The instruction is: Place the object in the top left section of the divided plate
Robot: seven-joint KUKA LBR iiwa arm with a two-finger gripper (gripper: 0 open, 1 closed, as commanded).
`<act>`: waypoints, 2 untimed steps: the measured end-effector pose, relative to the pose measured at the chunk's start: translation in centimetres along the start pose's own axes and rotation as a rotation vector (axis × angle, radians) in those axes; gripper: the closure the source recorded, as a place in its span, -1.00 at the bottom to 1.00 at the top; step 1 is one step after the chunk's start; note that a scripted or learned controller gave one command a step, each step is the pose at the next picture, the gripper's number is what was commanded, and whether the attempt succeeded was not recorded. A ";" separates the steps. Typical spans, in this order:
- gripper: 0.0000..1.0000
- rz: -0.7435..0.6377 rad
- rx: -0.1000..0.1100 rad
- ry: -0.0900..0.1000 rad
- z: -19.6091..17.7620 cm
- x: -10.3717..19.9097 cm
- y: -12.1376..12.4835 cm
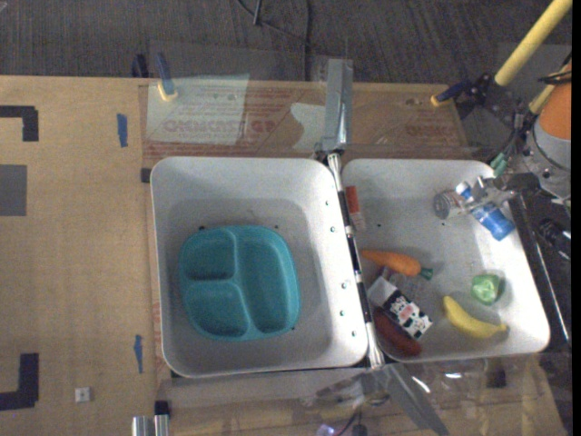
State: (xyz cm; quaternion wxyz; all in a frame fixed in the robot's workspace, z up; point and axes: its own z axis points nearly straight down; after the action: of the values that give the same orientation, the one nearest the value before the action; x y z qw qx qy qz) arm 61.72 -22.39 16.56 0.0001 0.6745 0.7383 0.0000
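A teal divided plate (238, 281) lies in the left bin (172, 189); its three sections hold nothing. In the right bin (399, 189) lie an orange carrot (392, 262), a yellow banana (472, 319), a green pepper (487, 287), a dark red sausage (396, 335) and a small black-and-white carton (405, 311). My gripper (479, 196) hangs over the right bin's far right corner, right at a silver and blue item (493, 219). Whether that item is held is unclear.
The metal divider (349, 252) between the two bins runs from top to bottom. A red-and-white stick (353, 210) lies beside it in the right bin. The arm's orange band (556, 113) and cables crowd the right edge. A yellow pole (534, 34) slants at top right.
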 end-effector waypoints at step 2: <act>1.00 0.243 0.000 0.001 -6.8 8.0 1.3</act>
State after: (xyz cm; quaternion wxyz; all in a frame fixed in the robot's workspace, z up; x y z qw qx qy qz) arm 62.31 -14.29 23.40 -0.0003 0.7591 0.6509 0.0003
